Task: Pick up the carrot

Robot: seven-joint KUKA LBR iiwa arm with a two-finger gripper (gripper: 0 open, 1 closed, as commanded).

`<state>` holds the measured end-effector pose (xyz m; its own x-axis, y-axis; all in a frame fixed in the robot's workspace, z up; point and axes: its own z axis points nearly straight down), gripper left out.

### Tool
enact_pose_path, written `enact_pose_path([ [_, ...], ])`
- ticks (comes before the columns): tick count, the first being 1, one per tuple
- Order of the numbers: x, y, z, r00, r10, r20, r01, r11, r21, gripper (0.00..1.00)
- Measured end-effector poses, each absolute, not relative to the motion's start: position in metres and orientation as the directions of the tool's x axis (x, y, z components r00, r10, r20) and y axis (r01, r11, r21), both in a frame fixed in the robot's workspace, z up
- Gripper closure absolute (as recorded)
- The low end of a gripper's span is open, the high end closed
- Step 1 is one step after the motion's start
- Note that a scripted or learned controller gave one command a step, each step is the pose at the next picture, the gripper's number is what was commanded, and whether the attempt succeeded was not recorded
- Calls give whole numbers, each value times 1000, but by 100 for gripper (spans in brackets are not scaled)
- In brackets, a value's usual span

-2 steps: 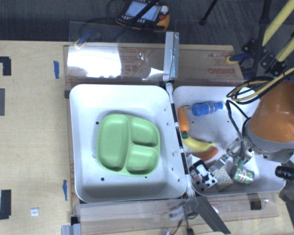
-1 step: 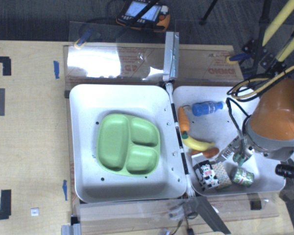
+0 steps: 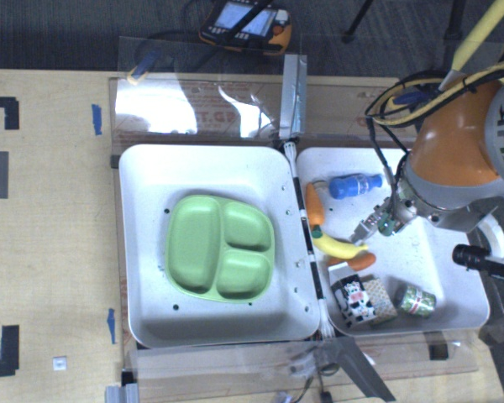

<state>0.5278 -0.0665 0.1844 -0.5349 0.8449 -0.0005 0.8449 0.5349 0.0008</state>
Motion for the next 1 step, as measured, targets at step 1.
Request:
enact_pose_path([
  [1, 493, -123, 210, -179, 984, -2, 984, 179, 1, 100],
])
